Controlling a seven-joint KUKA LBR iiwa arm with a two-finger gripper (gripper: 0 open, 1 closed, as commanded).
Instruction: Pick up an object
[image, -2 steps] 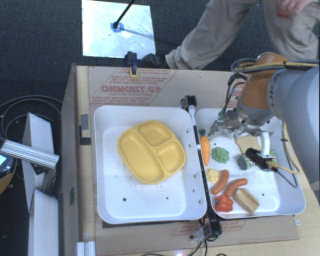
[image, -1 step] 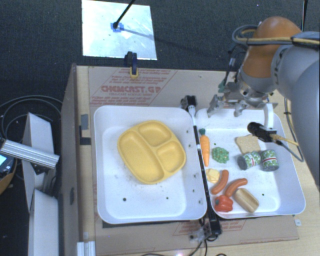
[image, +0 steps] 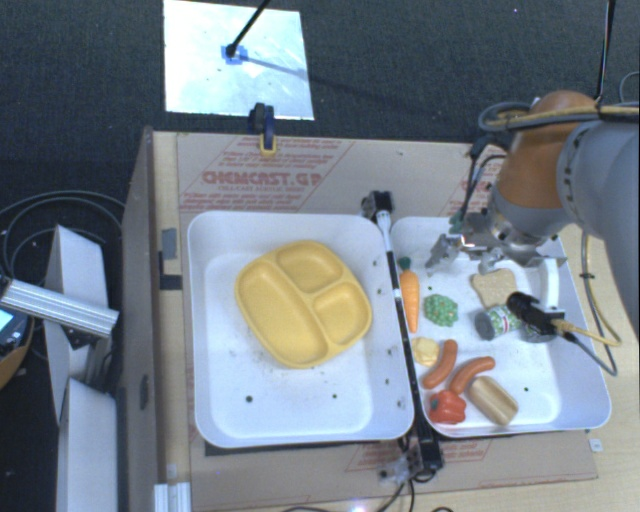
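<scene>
Gripper (image: 468, 250) spread, empty, far end of right bin (image: 580, 400); risk: bread slice (image: 493, 288) lies flat, fingers may skid off; can (image: 497, 322) crowds it.

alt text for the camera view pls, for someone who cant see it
A grey arm's pincer hovers over the right white bin of toy food: an orange carrot, green broccoli, two sausages and a bread slice. The left white bin holds a yellow divided plastic tray.
</scene>
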